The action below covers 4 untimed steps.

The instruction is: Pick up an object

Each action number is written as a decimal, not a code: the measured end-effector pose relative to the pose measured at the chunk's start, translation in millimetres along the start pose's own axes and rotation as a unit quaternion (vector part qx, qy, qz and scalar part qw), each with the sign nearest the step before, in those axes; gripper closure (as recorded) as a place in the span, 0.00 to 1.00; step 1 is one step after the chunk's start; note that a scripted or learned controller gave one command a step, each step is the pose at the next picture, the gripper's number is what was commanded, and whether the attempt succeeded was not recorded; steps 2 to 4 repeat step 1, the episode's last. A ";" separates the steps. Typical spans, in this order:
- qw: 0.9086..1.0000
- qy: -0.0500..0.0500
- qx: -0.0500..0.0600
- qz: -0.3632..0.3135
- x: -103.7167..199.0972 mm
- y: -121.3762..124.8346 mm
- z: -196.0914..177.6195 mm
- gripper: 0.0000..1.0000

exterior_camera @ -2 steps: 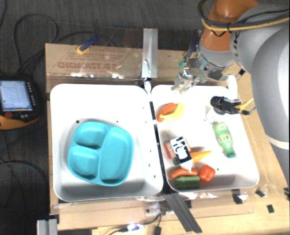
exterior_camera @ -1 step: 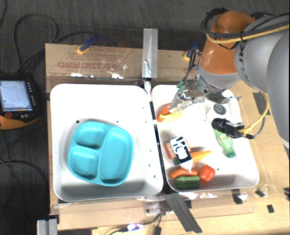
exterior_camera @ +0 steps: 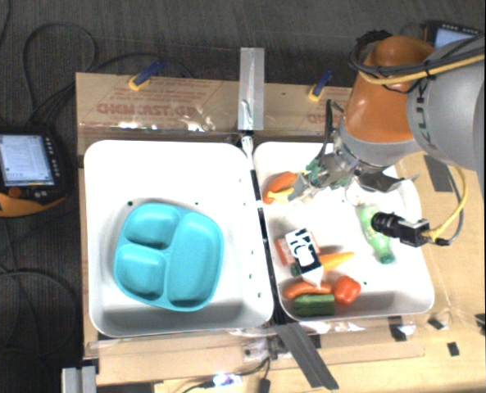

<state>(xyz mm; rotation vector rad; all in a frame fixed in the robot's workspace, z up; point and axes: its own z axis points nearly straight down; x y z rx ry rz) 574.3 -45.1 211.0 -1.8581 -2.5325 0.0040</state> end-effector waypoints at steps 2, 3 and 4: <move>1.000 0.001 0.000 0.000 1.0 0.5 -8.4 1.00; 1.000 0.001 0.000 0.000 1.0 0.5 -8.4 1.00; 1.000 0.001 0.000 0.000 1.0 0.5 -8.4 1.00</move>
